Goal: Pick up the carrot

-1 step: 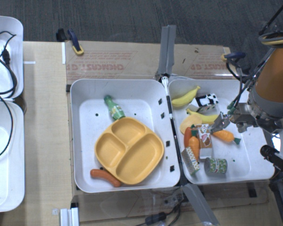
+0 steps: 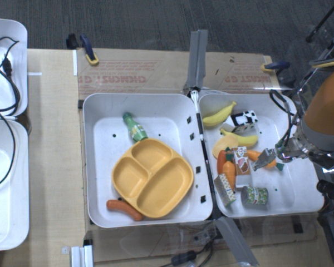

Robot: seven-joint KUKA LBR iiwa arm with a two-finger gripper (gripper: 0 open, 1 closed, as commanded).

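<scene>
Left bin [image 2: 94,149] is occupying the frame's centre, holding a yellow divided plate [image 2: 153,177]. Right bin [image 2: 300,196] is holding bananas [image 2: 218,115] and the carrot [image 2: 229,174], lying at its left side. My gripper [image 2: 265,159] is hovering right of the carrot, pinching a small orange item [image 2: 260,156].

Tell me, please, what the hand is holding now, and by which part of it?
It cannot be told. The hand is low in the right bin, right at an orange carrot, but the view is too small to show a grip.
</scene>
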